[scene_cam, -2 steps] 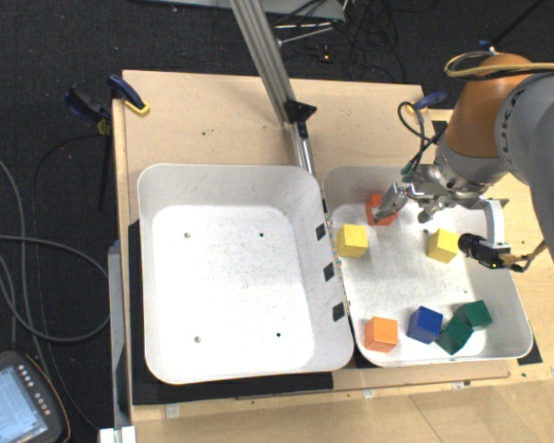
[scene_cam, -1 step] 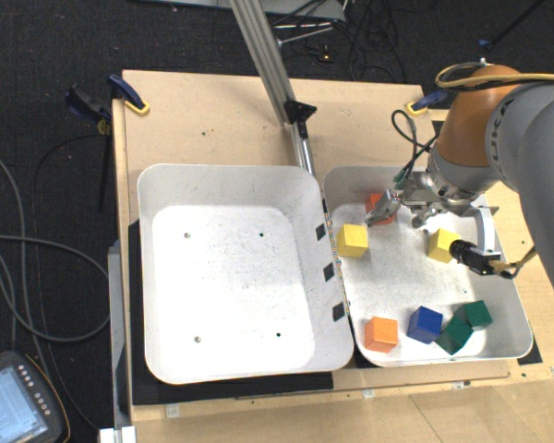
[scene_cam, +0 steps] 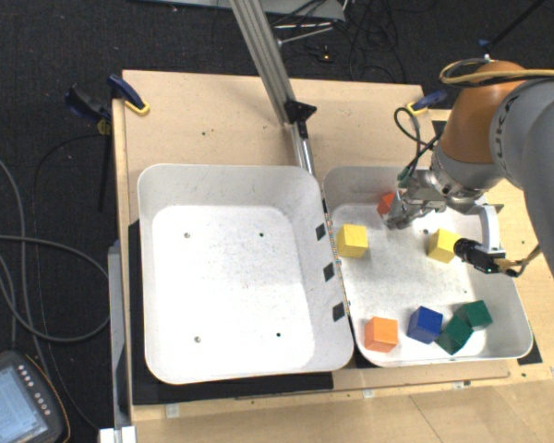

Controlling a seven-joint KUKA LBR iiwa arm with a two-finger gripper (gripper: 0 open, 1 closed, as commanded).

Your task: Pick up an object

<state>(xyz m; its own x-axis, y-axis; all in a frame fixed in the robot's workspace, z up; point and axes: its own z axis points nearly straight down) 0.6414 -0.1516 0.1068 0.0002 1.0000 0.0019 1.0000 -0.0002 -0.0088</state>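
Note:
My gripper [scene_cam: 399,216] reaches down into the right bin [scene_cam: 512,340] near its far side. A small red-orange block [scene_cam: 385,204] lies right beside it, partly hidden by the wrist. A yellow cube [scene_cam: 353,241] sits to the left of the gripper. Another yellow block [scene_cam: 440,245] lies to its right. Along the bin's near side rest an orange cube [scene_cam: 381,333], a blue cube [scene_cam: 425,324] and two dark green blocks [scene_cam: 466,325].
The left bin [scene_cam: 166,187] lies alongside the right one. A metal pole [scene_cam: 268,53] slants across the bench's far side. Clamps sit at the bench's far left corner [scene_cam: 129,95]. Black clips [scene_cam: 330,269] mark the seam between the bins.

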